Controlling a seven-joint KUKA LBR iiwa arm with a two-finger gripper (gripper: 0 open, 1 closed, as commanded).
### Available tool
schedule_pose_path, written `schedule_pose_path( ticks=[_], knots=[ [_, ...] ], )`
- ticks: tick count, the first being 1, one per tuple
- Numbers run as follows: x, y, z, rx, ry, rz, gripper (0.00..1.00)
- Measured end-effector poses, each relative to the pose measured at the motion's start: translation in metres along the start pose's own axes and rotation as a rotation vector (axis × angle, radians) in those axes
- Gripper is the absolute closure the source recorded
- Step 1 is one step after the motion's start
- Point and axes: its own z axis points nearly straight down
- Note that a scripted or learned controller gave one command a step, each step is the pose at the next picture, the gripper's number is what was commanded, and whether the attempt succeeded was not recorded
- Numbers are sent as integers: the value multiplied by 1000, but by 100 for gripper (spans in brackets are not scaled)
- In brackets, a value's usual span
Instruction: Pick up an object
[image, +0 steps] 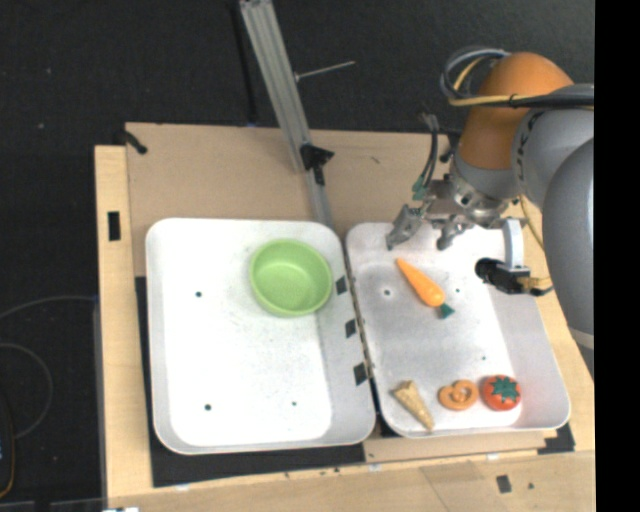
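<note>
we hover our gripper (428, 228) with fingers spread and nothing between them, over the right bin (520, 345) far rim. the toy carrot (421, 282) lies just at 6 o'clock of it; next we judge a short descent onto it.

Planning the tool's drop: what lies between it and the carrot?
Only bare white floor of the right bin; in the camera view the tool hangs just beyond the carrot, nothing between.
</note>
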Motion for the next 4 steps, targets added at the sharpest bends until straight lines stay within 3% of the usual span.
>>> schedule_pose_path(
  ticks=[1, 2, 3, 4],
  knots=[
    [1, -2, 63, 1, 1, -1, 0],
    [0, -1, 70, -3, 0, 0, 0],
    [-1, 0, 58, -8, -1, 0, 100],
    [2, 9, 9, -11, 3, -4, 100]
  ],
)
